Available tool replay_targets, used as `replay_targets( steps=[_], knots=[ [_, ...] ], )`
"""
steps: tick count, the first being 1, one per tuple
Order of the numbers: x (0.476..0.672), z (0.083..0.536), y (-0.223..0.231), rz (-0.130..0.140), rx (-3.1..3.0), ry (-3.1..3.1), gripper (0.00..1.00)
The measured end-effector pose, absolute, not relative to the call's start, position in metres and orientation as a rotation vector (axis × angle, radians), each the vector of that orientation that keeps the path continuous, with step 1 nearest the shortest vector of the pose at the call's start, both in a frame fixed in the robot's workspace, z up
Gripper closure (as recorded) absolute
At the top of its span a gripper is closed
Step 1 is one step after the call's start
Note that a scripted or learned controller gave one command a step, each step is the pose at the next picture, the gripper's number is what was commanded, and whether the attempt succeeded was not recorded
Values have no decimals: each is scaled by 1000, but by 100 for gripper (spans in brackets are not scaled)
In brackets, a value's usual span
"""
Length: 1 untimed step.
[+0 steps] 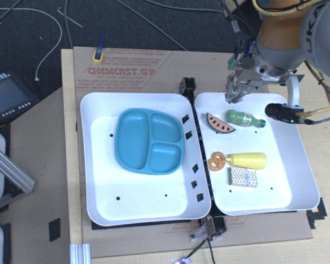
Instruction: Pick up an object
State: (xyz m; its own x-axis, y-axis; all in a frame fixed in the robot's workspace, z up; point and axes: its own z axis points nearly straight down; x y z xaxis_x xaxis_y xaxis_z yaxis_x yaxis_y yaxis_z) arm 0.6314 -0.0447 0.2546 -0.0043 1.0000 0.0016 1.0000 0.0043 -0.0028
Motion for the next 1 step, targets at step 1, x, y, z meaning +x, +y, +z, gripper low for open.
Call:
replay_targets(
  steps=[1],
  knots=[
    [626, 249, 17, 0, -2212, -2226, 100]
  ],
)
